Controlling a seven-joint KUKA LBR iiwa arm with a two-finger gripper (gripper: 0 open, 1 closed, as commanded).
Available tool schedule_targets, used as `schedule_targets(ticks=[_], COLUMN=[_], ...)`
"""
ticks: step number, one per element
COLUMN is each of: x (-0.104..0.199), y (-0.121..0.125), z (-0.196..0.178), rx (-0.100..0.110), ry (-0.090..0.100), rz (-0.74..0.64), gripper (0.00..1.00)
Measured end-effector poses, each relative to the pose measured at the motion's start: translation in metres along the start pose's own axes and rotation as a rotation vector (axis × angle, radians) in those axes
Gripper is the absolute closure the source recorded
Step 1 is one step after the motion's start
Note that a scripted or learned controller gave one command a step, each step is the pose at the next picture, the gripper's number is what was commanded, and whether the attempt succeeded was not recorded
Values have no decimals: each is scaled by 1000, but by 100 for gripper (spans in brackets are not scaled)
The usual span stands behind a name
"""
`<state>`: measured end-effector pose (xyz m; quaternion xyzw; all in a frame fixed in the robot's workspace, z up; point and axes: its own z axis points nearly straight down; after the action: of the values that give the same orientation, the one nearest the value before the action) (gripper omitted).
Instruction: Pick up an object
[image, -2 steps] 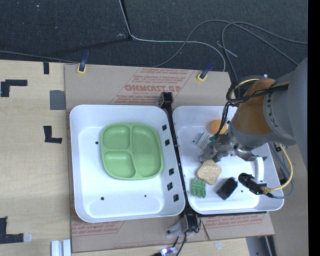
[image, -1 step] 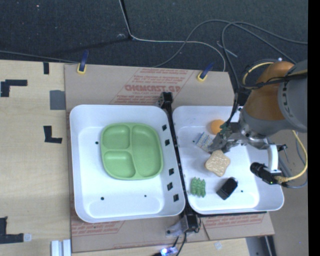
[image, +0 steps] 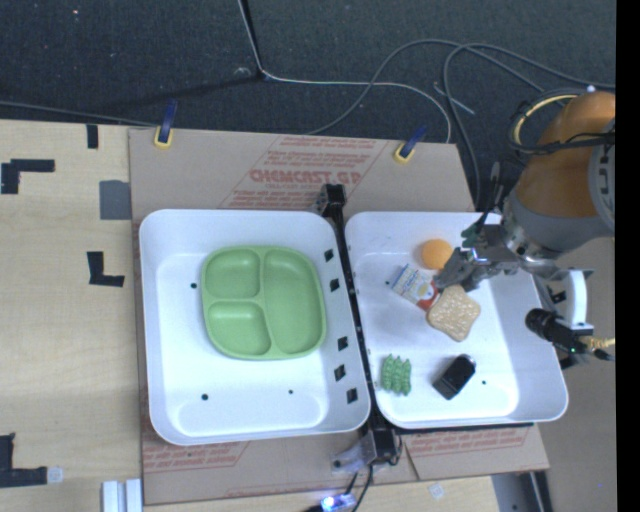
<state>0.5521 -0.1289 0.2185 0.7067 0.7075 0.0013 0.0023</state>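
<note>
The right bin (image: 500, 400) holds several small objects. An orange ball (image: 434, 253) lies near the back, with a white packet (image: 410, 283) just in front of it. A tan, speckled square piece (image: 453, 313) rests in the middle. A green ridged piece (image: 396, 373) and a black block (image: 455, 376) lie toward the front. My gripper (image: 462, 268) hangs low over the bin, just right of the orange ball and directly behind the tan piece. Nothing shows held in it.
The left bin (image: 170, 300) carries a green three-compartment plate (image: 264, 302). A black divider (image: 345, 300) runs between the bins. The grey and orange arm (image: 560, 190) comes in from the right, over the right bin's back corner. Cables lie behind the bench.
</note>
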Motion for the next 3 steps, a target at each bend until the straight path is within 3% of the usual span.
schedule_targets(ticks=[1, 3], x=[0, 114], y=[1, 35], z=[-53, -33], rx=[0, 7], ry=[0, 2], rz=[0, -6], gripper=[100, 100])
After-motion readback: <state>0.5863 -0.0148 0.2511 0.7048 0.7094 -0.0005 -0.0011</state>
